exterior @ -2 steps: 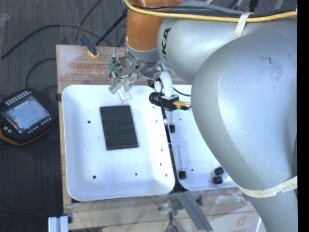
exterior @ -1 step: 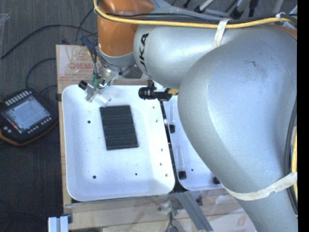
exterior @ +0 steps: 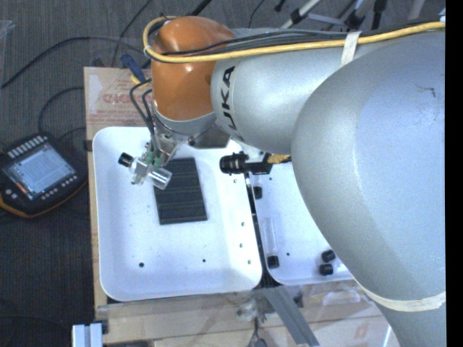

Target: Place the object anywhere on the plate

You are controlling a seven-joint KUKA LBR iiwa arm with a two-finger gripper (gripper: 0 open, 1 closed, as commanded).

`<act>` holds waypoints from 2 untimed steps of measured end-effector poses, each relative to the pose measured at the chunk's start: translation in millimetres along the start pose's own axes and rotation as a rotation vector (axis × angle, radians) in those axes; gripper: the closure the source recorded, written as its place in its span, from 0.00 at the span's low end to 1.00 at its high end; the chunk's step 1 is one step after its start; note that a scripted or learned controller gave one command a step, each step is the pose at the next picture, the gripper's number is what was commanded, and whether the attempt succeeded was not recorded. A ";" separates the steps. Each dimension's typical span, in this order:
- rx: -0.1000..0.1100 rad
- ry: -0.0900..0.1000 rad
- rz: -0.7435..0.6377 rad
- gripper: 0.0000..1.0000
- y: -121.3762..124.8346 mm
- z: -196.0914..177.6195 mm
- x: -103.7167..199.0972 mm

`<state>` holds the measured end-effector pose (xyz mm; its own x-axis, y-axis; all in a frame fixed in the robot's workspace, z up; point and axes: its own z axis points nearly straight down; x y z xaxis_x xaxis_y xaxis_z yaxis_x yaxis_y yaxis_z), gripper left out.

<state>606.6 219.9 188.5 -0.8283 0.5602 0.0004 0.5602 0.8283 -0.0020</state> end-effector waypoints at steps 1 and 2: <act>-0.001 0.001 -0.185 1.00 -30.9 -43.6 69.0; -0.003 -0.003 -0.472 1.00 -3.5 -104.1 27.6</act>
<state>581.9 232.7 292.7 -0.9925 0.1225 -0.0023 0.1225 0.9925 0.0005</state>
